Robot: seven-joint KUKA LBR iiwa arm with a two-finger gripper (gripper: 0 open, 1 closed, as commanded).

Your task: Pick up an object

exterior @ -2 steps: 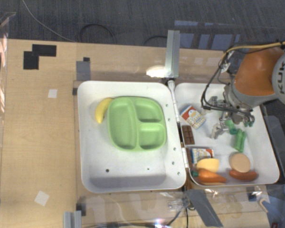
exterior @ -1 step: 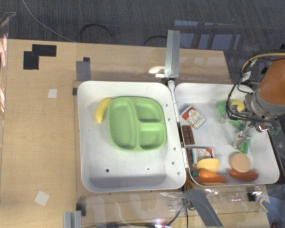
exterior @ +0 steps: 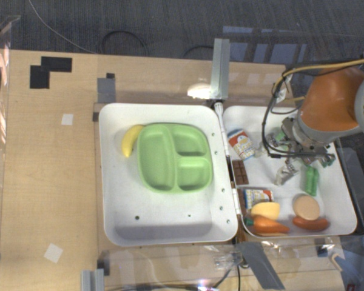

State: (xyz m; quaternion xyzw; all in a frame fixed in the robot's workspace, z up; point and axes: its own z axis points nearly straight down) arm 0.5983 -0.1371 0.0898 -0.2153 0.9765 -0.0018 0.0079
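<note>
The gripper (exterior: 286, 173) hangs low in the right bin (exterior: 346, 214), its grip state unclear; a green bottle (exterior: 311, 180) lies just beside it.

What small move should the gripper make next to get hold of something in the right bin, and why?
Probably a short drop straight down. The gripper hangs over bare floor of the right bin with nothing visibly between its fingers. The green bottle lies just beside it, toward the arm, so a slight shift that way before closing looks like the best chance.
</note>
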